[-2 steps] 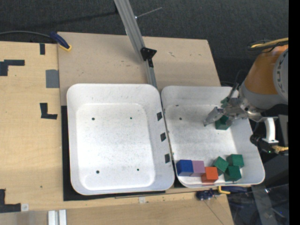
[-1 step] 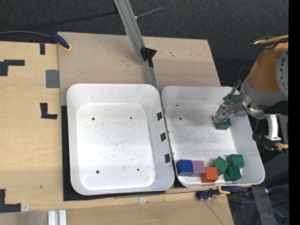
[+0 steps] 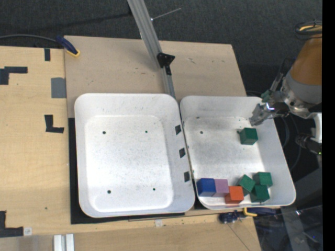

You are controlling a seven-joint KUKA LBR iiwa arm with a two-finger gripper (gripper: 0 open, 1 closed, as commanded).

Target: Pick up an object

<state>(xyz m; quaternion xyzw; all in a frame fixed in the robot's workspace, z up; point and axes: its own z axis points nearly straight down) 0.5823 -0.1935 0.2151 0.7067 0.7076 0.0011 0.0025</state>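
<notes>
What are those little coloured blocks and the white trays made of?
The blocks, such as the lone green block, look like matte painted wood or foam: flat colour, no shine. The white trays look like moulded plastic: rounded corners, smooth and speckled with scuffs.

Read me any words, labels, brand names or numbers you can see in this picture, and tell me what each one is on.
None can be read.
The coloured wooden blocks in the right white bin, such as the lone dark green cube and the blue cube, show plain faces.
The black tape shapes on the tan bench are marks, not letters.
The grey arm shows no legible label.
</notes>
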